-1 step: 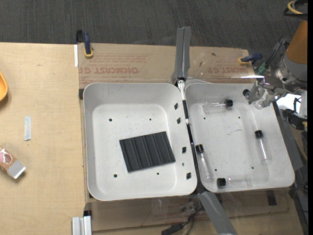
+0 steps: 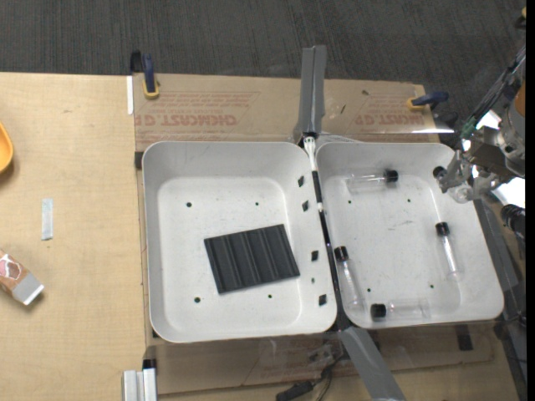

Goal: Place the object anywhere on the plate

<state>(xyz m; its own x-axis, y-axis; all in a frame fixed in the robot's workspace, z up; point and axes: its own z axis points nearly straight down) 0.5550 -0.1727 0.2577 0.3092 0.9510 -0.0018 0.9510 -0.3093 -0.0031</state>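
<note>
A dark grey ribbed plate (image 2: pixel 251 258) lies flat in the left bin (image 2: pixel 167 190), toward its front middle. Several clear tubes with black caps lie in the right bin (image 2: pixel 401 224): one near the back (image 2: pixel 372 180), one at the right (image 2: pixel 447 247), one along the left wall (image 2: pixel 344 272) and one at the front (image 2: pixel 403 309). My gripper (image 2: pixel 456 179) hangs over the right bin's back right corner, apart from every tube. The arm enters from the right edge.
Blue clamps (image 2: pixel 148 73) (image 2: pixel 428 100) pin cardboard behind the bins. A grey bar (image 2: pixel 312 90) runs back from the gap between the bins. On the wooden bench to the left lie an orange object (image 2: pixel 4 149), a small grey strip (image 2: pixel 47 220) and a wrapped item (image 2: pixel 18 279).
</note>
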